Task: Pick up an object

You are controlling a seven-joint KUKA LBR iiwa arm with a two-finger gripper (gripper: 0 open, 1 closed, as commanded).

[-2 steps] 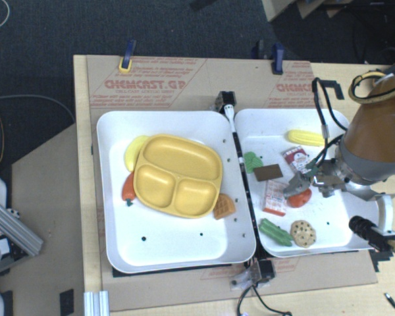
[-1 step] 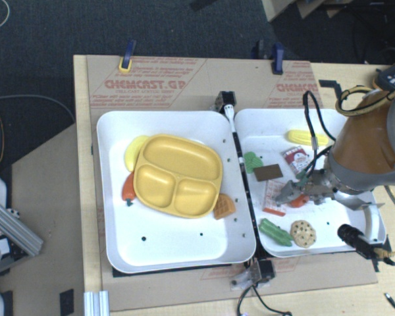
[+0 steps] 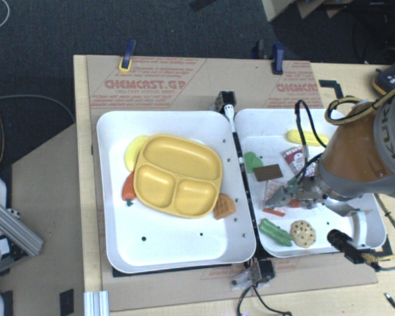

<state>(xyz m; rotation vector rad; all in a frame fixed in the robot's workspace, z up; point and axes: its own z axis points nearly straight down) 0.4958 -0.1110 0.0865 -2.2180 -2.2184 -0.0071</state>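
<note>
A: What is on the left side of the picture?

B: The left bin point(image 3: 112, 176). A big yellow tray point(image 3: 178, 175) with 3 sections lies in it, tilted a bit. A yellow piece point(image 3: 133, 150) peeks out from under its upper left edge. An orange-red piece point(image 3: 128, 188) sits at its left edge. A small waffle toy point(image 3: 224, 207) touches its lower right corner.

A: And in the middle?

B: The right bin point(image 3: 263, 120) starts there. Near its left wall I see a green piece point(image 3: 253, 160) and a brown block point(image 3: 268, 172). Lower down lie a green pod point(image 3: 272, 232) and a cookie point(image 3: 303, 233), just beside each other.

A: Where is the gripper point(image 3: 291, 193)?

B: Low in the right bin, in the middle of the small things, next to a thin orange piece point(image 3: 274, 210). The arm point(image 3: 355, 160) comes in from the right. I think it goes there because these toys are small enough to grab.

A: Does it hold one?

B: I cannot tell. The tip is dark and mixed up with the toys, so I cannot say if it is apart or together.

A: What is at the far right?

B: A yellow banana shape point(image 3: 303, 137) near the top of that bin.
</note>
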